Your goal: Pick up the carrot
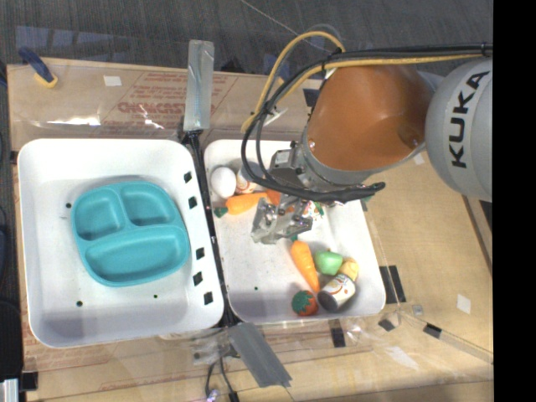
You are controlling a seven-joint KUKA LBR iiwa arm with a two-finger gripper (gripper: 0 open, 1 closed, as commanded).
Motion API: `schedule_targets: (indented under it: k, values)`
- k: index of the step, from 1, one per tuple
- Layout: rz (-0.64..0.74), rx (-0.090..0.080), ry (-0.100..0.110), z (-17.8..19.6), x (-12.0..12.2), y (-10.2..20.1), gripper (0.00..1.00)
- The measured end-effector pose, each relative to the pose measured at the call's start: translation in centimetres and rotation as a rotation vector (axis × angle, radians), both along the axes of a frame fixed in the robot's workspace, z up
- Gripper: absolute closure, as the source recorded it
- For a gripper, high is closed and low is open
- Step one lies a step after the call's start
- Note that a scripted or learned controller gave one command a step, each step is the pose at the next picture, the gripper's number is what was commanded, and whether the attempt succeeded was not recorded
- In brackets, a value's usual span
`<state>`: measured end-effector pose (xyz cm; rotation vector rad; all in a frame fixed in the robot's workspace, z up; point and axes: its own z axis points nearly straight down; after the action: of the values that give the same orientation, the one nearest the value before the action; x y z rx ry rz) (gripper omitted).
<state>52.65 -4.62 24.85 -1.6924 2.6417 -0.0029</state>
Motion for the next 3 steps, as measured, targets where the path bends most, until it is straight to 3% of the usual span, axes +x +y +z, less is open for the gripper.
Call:
schedule_targets:
  k: [1, 3]
  values:
    - [0.245, -0.001, 0.006, -1.3, 0.0, 4.3, 1.0]
    - [0.253, 0.001, 0.003, 0.8, 0.2, 4.6, 1.0]
